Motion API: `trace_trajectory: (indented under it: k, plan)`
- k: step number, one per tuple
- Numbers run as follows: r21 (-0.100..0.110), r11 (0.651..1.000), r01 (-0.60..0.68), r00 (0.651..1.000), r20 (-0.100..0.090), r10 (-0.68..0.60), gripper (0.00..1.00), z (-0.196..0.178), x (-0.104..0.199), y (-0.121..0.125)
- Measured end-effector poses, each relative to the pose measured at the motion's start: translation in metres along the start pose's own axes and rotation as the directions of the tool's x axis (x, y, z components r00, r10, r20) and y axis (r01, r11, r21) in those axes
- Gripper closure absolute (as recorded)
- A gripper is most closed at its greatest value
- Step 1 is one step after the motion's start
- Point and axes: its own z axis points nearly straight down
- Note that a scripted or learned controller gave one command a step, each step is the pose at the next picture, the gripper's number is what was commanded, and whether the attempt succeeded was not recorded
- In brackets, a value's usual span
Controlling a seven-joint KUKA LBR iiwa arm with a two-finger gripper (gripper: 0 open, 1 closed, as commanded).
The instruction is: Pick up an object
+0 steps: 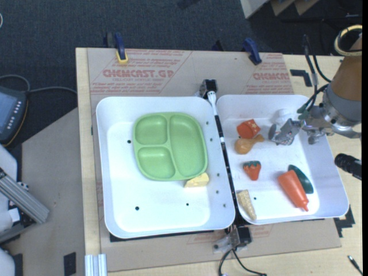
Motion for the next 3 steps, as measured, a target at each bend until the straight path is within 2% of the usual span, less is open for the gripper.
trace_trajectory:
  k: [1, 3]
  plan:
    - [-0.015, 1.000, 0.003, 1.000, 0.002, -0.003, 0.00, -0.008, 0.000, 0.003]
    - [-0.009, 1.000, 0.003, 1.000, 0.001, -0.003, 0.00, 0.104, 0.010, 0.006]
